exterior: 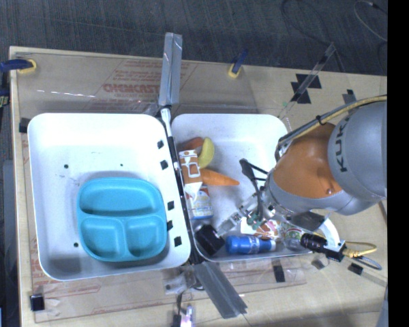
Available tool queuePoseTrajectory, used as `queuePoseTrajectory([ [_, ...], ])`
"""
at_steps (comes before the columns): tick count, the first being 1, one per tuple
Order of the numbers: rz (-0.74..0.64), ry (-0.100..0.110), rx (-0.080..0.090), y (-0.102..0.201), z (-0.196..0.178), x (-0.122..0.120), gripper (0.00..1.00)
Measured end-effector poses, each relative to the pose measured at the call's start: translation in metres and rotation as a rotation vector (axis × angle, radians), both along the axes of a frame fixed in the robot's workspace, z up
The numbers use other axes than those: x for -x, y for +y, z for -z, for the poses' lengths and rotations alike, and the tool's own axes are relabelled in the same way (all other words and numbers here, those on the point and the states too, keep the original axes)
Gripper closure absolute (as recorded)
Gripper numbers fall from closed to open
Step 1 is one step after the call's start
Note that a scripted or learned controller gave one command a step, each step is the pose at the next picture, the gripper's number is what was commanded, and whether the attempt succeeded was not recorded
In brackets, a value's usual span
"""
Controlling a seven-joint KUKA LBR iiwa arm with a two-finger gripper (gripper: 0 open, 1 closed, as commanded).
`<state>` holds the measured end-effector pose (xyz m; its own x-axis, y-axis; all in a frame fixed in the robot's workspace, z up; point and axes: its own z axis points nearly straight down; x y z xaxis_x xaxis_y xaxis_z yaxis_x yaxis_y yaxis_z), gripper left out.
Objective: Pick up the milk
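Grey arm's orange wrist [307, 172] hangs over the right bin [259, 125]; fingers' state: cannot tell. Milk carton [193, 182] lies along that bin's left wall, just beside carrot [219, 178] and banana [206, 152]. Approach: descend squarely over carton, avoiding the wall.

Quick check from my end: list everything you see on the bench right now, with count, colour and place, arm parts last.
Bins: two, white, side by side on the bench.
Tray: one, blue, three compartments, in the left bin.
Milk carton: one, white with orange and blue print, lying along the right bin's left wall.
Carrot: one, orange, right bin, beside the carton.
Banana: one, yellow, right bin, upper part.
Can: one, blue, lying at the right bin's near edge.
Black object: one, left of the can; too unclear to name.
Arm: one, grey with orange band, over the right bin.
Pincer: one, low above the can.
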<state>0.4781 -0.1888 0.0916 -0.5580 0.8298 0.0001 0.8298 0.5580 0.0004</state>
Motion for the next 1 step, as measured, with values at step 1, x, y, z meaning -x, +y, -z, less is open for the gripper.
queuePoseTrajectory([
  [1,-0.004,-0.002,0.001,-0.0005,-0.0093,-0.0013,1.0],
])
